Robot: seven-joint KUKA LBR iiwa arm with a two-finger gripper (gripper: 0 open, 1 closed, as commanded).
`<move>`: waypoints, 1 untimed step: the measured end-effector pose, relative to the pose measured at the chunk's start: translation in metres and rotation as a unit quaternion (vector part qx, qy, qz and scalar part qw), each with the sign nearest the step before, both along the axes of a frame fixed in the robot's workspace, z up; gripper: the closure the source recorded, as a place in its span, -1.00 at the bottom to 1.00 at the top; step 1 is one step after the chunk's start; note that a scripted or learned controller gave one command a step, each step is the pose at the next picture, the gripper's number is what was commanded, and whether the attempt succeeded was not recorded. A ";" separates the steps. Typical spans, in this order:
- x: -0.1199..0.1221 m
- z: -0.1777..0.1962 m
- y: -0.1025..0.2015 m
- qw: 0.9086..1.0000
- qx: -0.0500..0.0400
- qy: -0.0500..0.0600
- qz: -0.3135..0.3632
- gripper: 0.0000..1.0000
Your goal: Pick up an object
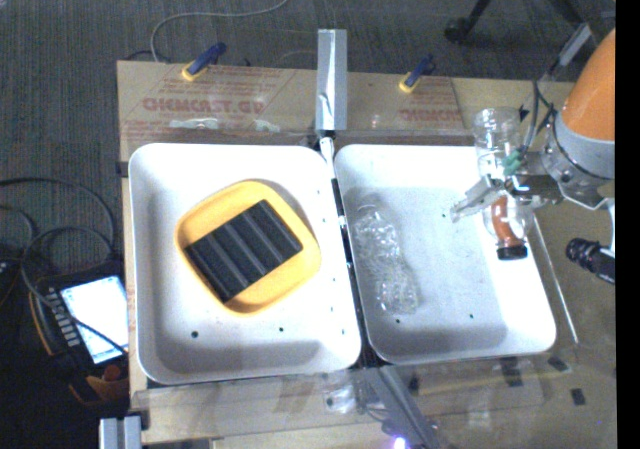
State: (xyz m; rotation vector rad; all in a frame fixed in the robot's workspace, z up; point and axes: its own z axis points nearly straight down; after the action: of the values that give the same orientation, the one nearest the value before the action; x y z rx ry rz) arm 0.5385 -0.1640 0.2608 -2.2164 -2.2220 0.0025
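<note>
Seemingly spread, pincer (487,199) over right bin (440,337) edge, beside small brown bottle (507,227), nothing visibly held

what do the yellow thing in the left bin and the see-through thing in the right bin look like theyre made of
Yellow thing: probably matte plastic or rubber, an even, dull yellow rim around a black ribbed centre. See-through thing: likely thin clear plastic, glossy; the white bin shows through it, with crinkled glints.
</note>
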 end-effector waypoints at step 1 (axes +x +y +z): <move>0.026 -0.049 -0.047 0.995 -0.001 0.000 0.097 -1.00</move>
State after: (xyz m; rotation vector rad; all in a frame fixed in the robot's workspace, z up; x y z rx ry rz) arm 0.5649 -0.2110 0.2122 -1.9914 -2.4278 0.0039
